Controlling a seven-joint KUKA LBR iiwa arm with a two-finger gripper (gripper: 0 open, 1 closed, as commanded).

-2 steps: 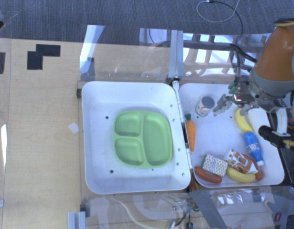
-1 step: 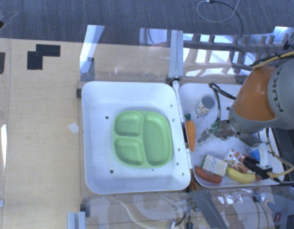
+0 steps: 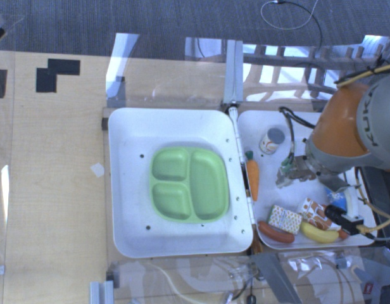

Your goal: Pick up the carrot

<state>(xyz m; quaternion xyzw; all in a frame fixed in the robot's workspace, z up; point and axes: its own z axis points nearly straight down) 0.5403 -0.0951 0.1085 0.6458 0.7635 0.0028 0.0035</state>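
Metal two-finger gripper (image 3: 291, 175) hangs over right white bin (image 3: 271, 122), finger state cannot be told; grey arm with orange band (image 3: 339, 126) reaches in from right. Slim orange carrot (image 3: 252, 178) lies near gripper, left of it, along the bin's left wall

two bins (image 3: 119, 170), one carrot (image 3: 252, 178), one banana (image 3: 320, 234)

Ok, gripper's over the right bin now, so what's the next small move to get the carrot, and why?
Probably shift the gripper toward the left wall of the right bin before descending. The carrot lies lengthwise against that wall, green top pointing away from the camera, and the gripper sits to its right, apart from it. The small can stands just beyond, so a sideways approach looks safest.
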